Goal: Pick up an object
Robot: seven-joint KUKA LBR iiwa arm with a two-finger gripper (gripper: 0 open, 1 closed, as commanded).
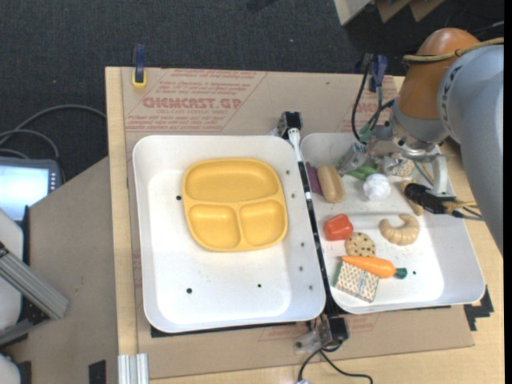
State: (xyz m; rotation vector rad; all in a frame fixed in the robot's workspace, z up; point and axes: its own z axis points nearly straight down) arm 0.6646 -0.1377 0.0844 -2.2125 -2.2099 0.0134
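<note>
Toy foods [358, 250] for picking all lie in the right bin [450, 272], mostly toward its left half, so we find bare floor along its right and near-right side. Beneath everything we see the counter [200, 102], its board-covered top showing as a strip beyond the bins and on the left. On it the left bin [228, 288] has open white floor on every side of the yellow divided plate [234, 202], widest toward the near rim. From the right comes the grey arm [474, 122], ending above the far end of the right bin, where the gripper [382, 160] hangs low; we cannot tell whether it is spread or pressed together. Going down in size among the pieces: a tan bun [329, 182] with a purple strip lies along the bin's left wall; a pale curled croissant [400, 229] sits alone with room around it; an orange carrot [370, 266] with a green tip lies touching a patterned packet [356, 283] close to the near rim; a red piece [338, 227] sits near the left wall; a speckled cookie [362, 243] sits just beyond the carrot; a white ball [376, 187] and a green piece [362, 170] lie just beside the gripper.
</note>
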